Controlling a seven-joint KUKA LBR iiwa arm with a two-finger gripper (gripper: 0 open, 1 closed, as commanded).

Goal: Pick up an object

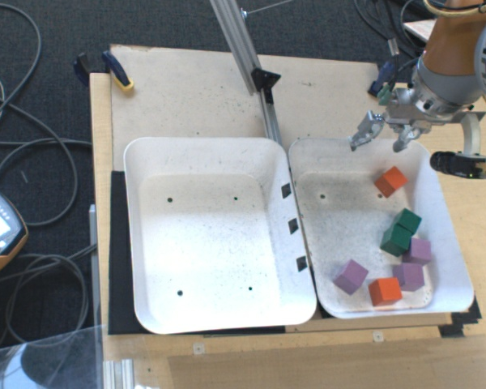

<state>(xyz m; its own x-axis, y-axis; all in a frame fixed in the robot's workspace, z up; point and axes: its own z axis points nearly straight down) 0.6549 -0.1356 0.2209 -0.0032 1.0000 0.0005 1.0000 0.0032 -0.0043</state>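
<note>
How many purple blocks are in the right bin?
3. One lies left of the lower orange block; one sits right of that orange block; one is beside the green blocks. None seems hidden.

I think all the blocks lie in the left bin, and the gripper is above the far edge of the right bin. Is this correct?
Not quite. The camera view shows the blocks, such as the orange block, in the right bin, not the left bin. The gripper is indeed above the right bin's far edge.

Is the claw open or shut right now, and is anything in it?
Open and empty. The claw hangs above the right bin's far edge with its two fingers spread apart and only bench and bin rim visible between them.
</note>
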